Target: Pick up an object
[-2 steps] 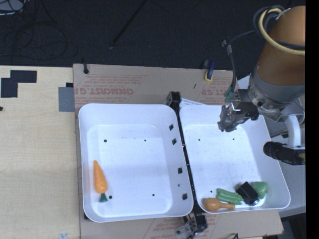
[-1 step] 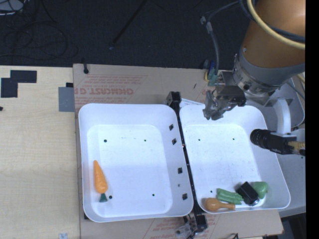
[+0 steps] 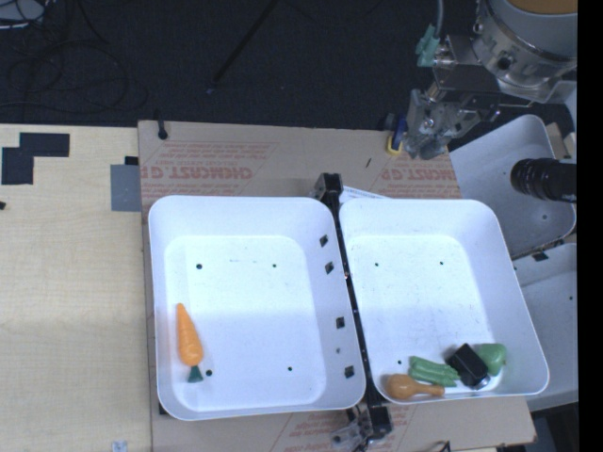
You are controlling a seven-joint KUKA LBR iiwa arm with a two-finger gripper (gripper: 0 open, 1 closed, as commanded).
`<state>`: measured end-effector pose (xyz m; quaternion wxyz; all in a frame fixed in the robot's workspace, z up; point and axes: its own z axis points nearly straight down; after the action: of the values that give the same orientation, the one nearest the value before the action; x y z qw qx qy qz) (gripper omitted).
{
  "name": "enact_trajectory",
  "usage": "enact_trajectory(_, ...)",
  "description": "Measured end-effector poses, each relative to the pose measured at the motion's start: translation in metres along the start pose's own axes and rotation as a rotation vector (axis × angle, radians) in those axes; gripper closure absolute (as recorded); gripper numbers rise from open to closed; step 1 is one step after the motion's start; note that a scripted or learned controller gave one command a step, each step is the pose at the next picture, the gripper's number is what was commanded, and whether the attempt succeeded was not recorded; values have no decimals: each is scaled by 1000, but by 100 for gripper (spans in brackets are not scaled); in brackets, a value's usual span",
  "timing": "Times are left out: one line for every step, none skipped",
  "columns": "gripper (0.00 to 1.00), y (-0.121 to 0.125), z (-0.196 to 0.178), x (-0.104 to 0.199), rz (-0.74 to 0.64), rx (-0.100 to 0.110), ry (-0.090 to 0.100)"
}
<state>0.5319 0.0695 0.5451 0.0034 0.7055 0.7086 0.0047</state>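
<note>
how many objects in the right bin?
4, all clustered at the right bin's near-right corner: tan gourd-shaped piece, green pod, black block, green piece partly behind the block. More could hide beneath.

arm: cut off by top edge, above right bin
black block: partly covers green toy

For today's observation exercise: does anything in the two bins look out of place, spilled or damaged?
Nothing stands out. An orange toy carrot lies in the left white bin; a tan toy, green toys and a black block cluster in the right white bin's near corner.
</note>
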Motion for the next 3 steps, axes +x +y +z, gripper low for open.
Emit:
enact_trajectory(100, 19, 9, 93, -4, 14, -2)
enact_trajectory(100, 80, 45, 169, -1, 15, -3)
enact_trajectory(100, 113, 85, 110, 9, 19, -6)
